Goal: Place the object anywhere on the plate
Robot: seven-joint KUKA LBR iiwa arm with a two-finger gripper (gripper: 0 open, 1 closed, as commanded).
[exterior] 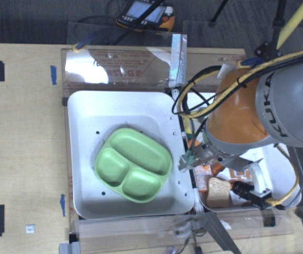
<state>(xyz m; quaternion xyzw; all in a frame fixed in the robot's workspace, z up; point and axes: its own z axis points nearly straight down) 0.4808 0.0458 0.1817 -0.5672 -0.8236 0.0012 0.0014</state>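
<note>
- Camera view: the arm point(257, 110) reaches in from the right and hangs low over the right bin point(292, 168), its orange band covering much of that bin's upper half
- The gripper point(196, 159) sits at the inner edge of the right bin, close to the wall shared with the left bin point(82, 142); the jaw state cannot be told, as the wrist body hides them
- The likely task object, a brown bread-like piece point(219, 191), lies on the right bin floor just below the gripper, beside a small orange item point(216, 169); contact with the gripper cannot be confirmed
- The green plate point(134, 164), divided into three compartments, rests tilted in the middle of the left bin, nothing on it
- Judgement: the arm stands low here for a pick; the transfer to the plate is not yet done
</note>
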